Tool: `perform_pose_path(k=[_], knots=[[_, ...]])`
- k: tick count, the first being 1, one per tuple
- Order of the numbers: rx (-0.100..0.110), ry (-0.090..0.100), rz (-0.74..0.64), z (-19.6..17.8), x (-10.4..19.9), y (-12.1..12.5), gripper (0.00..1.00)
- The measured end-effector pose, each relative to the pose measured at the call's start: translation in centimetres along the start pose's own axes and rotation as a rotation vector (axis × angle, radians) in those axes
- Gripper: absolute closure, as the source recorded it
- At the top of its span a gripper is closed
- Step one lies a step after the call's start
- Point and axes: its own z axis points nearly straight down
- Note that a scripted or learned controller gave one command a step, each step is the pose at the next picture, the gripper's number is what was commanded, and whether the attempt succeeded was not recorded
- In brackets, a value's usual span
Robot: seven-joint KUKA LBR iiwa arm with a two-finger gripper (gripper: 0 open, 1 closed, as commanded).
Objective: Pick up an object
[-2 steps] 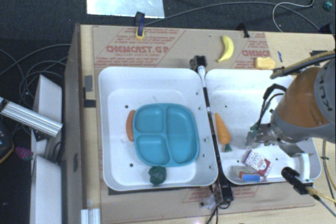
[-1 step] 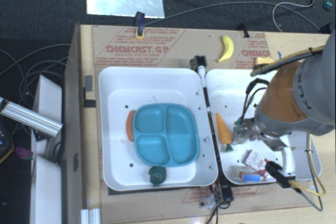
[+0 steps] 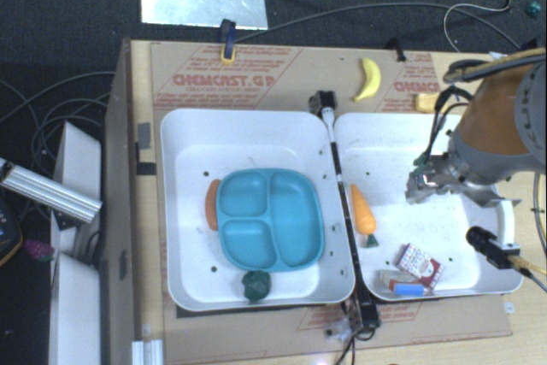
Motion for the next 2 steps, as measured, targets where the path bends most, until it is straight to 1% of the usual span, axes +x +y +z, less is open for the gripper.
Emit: perform_pose_path(k=[1,2], knots=[[0.002,0.001,0.0,0.1,0.0,-0.1,0.0],[0.004,0.002,0.0,6.4,2.4,3.1,0.0]])
